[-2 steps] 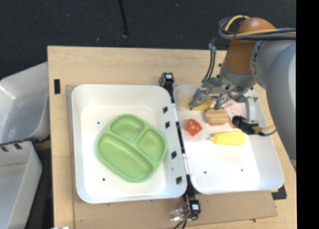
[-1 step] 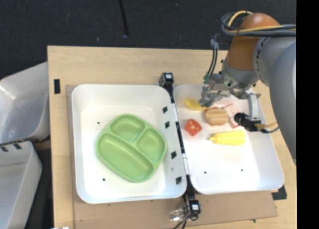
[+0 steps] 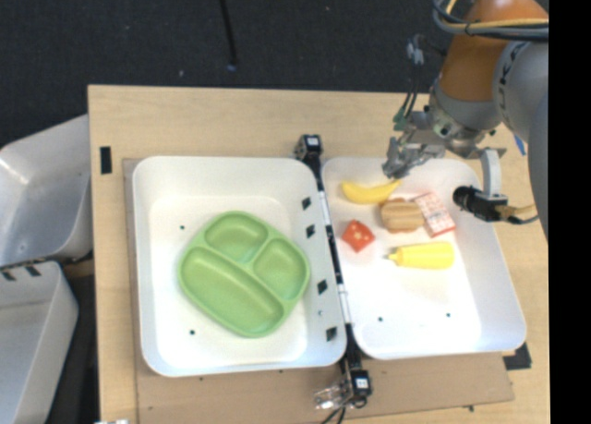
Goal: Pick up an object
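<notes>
Fingers on the grey two-finger gripper (image 3: pixel 399 165) — can't tell if they're spread or pressed together; tips hang just above the yellow plastic banana (image 3: pixel 369 191), lying in the right shallow white bin (image 3: pixel 480 321).

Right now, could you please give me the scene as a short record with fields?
left bin: green tray
right bin: banana, red block, brown block, pink box, yellow bottle
tool: above the right bin's far edge, just beyond the banana's right end
held: nothing seen in the tool
</notes>
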